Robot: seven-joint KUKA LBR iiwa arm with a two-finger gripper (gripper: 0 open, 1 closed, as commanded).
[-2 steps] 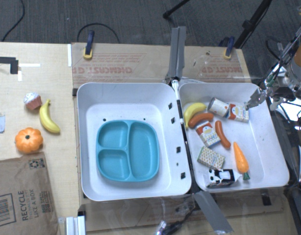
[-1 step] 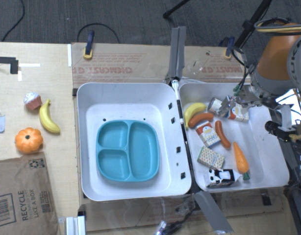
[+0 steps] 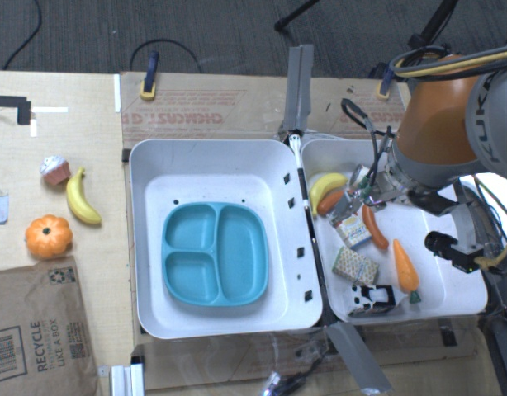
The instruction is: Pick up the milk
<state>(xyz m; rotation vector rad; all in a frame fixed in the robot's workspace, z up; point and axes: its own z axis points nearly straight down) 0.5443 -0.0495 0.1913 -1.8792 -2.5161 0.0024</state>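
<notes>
The milk (image 3: 371, 298), a small carton with black and white patches, lies on its side at the front edge of the right bin (image 3: 452, 304). My gripper (image 3: 351, 207) hangs low over the bin's left-middle part, well behind the milk. It is just above a small white box with blue and orange print (image 3: 353, 232). Nothing shows clearly between its tips, and the wrist and cables hide part of it.
Around the gripper lie a yellow banana (image 3: 325, 190), a red sausage (image 3: 374, 228), a speckled cracker box (image 3: 355, 265) and an orange carrot (image 3: 405, 266). The left bin (image 3: 146, 246) holds a blue divided plate (image 3: 215, 254). A banana, a pumpkin and a cupcake lie on the bench at left.
</notes>
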